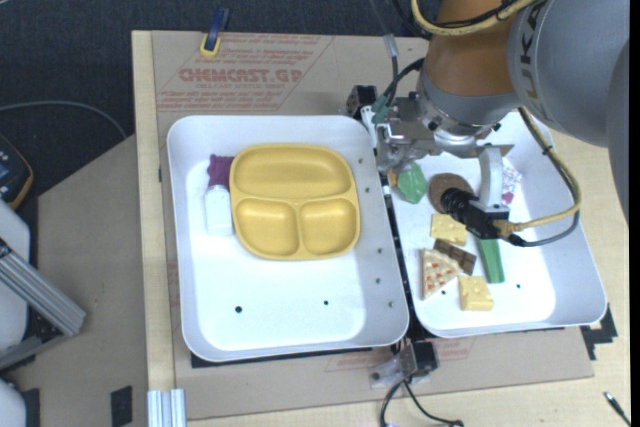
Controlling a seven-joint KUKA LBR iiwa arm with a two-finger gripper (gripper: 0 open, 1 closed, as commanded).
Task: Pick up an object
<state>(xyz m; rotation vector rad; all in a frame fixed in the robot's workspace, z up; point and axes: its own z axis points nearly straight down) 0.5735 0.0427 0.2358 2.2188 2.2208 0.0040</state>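
My gripper (398, 153) hangs low over the far left corner of the right bin (560, 300), under the arm's orange band. Just below it lies a small green toy (409, 183), close to or touching the gripper's tip. The arm hides the tip, so I cannot tell whether anything is held. Nearer the front of this bin lie a brown disc (449, 187), a yellow cheese piece (449, 229), a pizza slice (434, 272), a green stick (491, 258) and a yellow block (475, 293).
The left bin (280, 315) holds a yellow divided plate (295, 200), with a white and purple bottle (217, 195) along its left side. The wall between the two bins (390, 235) runs right beside the gripper. Cables trail over the right bin.
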